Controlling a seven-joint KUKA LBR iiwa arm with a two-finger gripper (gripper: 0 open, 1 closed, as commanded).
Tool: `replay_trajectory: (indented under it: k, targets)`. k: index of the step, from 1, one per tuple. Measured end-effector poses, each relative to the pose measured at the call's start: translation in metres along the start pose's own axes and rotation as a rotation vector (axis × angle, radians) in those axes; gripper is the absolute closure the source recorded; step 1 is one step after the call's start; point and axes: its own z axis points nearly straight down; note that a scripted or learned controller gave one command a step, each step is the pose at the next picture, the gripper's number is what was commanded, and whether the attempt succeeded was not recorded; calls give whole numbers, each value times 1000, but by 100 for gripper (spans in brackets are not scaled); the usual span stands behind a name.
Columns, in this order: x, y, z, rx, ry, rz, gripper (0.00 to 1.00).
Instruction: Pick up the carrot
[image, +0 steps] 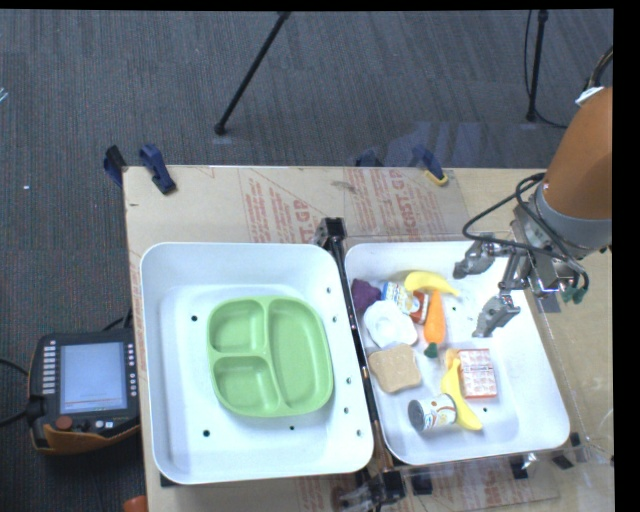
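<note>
Just right of carrot (434, 318), open end effector (485, 292).

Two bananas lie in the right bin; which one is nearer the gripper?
The upper banana, above the carrot, is nearer the gripper. The other banana lies lower, beside the cup.

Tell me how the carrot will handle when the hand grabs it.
The carrot looks like smooth, stiff toy plastic, so probably light and a bit slippery. Its rounded, tapered shape may roll or squirt sideways. A banana lies against its top end and may get nudged.
</note>
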Motion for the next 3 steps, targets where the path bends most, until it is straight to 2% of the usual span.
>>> replay_trajectory:
  k: [1,2,3]
  targets:
    - [-24,10,163,-6,10,-240,0]
    - [-29,12,148,-4,-5,-245,100]
    - [-29,12,149,-4,-4,-246,0]
